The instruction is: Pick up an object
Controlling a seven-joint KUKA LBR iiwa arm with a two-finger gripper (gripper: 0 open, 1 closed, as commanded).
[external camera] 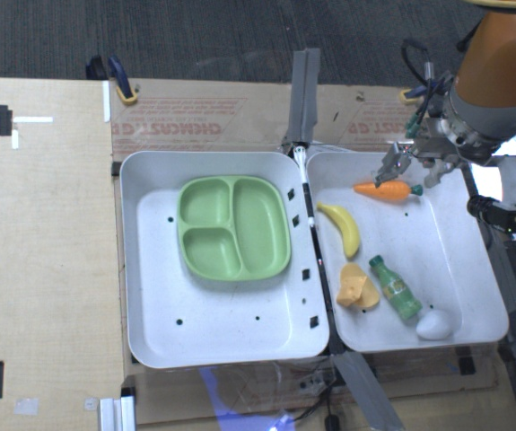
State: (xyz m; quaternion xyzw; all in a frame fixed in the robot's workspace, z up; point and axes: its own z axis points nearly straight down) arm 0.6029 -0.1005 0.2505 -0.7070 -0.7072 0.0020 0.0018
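You see the arm [500, 61] reaching in from the right over the far end of the right bin [473, 268]. Its gripper [410, 164] hangs just above the toy carrot [383, 189], which lies in that bin's far part, its green tip pointing right. You cannot tell from here whether the claw is released or clenched, and the carrot appears to lie on the bin floor, not lifted. Nearer you in the same bin lie a banana [343, 227], a yellow-orange lump [358, 288], a green bottle [394, 288] lying on its side, and a small white object [435, 325] at the near corner. The left bin [150, 321] holds a green divided plate [234, 228] with three compartments.
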